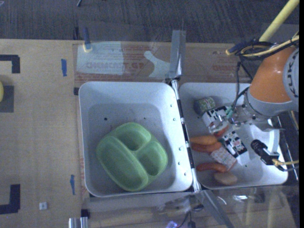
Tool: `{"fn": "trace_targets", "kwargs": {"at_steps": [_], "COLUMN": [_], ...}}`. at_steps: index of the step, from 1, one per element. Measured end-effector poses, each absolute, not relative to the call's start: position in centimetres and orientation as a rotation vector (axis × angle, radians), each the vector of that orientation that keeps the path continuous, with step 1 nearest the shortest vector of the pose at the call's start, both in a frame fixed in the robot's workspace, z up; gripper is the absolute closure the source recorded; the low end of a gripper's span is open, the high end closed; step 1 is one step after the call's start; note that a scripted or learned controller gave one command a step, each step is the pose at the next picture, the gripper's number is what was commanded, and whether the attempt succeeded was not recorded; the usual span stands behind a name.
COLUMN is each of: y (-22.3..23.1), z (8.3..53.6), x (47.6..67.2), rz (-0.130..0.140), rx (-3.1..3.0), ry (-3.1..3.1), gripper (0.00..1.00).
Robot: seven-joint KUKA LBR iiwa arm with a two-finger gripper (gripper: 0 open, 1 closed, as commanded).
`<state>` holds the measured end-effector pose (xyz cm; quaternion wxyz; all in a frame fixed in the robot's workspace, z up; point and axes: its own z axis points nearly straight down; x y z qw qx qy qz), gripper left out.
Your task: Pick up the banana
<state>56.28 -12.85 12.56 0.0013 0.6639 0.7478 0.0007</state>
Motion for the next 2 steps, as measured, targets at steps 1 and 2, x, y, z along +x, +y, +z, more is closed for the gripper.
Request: {"fn": "trace_targets", "kwargs": {"at_steps": [1,2], "y": [-4.5,8.1], "z": [18.5,26.8], "x": [65.0,66.6], "rz": [0.0,-0.001], "rx": [2.614,2.81], "ry": [1.74,1.404], "gripper": [0.0,0.0]}}
